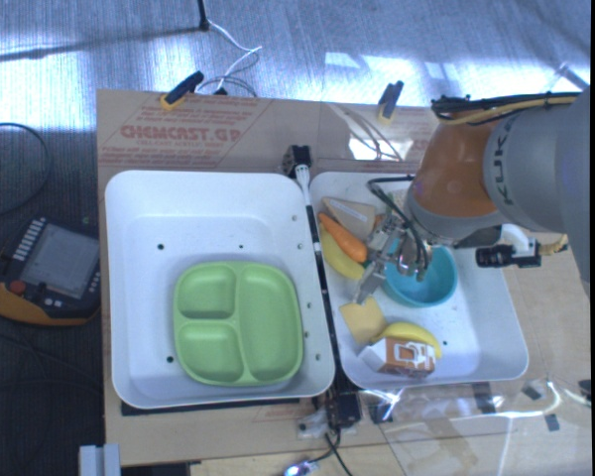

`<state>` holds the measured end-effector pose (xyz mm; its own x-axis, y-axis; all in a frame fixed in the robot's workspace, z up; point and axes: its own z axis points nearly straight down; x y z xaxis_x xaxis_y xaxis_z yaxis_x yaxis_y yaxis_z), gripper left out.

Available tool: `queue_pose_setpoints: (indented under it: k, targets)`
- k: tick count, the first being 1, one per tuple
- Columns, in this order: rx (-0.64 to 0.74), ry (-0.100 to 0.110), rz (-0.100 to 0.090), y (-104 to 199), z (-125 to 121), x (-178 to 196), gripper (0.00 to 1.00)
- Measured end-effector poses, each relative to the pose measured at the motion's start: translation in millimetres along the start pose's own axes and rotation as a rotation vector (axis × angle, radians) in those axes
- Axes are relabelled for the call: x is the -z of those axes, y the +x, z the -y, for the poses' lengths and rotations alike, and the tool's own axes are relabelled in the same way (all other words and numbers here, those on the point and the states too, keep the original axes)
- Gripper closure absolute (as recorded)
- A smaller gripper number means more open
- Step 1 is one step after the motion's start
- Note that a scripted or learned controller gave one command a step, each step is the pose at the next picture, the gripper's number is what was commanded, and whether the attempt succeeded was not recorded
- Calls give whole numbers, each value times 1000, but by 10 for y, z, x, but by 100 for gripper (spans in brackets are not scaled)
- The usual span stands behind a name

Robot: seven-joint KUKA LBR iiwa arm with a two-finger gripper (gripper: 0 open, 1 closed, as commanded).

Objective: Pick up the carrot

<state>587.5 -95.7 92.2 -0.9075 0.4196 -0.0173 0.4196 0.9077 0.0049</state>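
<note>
Claw (pixel 377 266) hangs just beside the carrot (pixel 342 236), its grip unreadable, arm hiding the bin (pixel 496 350) behind.

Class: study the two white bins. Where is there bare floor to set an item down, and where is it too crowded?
Free: the left bin, in the band between its far wall and the green plate. Also the right bin's near-right corner, beyond the blue bowl. Crowded: the right bin's left half, where carrot, banana, cheese and gripper bunch together.
</note>
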Motion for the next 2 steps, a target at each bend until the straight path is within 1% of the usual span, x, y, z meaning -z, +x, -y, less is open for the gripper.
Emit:
queue_pose_setpoints:
  k: [1,2]
  targets:
    - [-466,3,-6,-224,-76,-21,0]
    - [-464,5,-1,-236,-77,92,100]
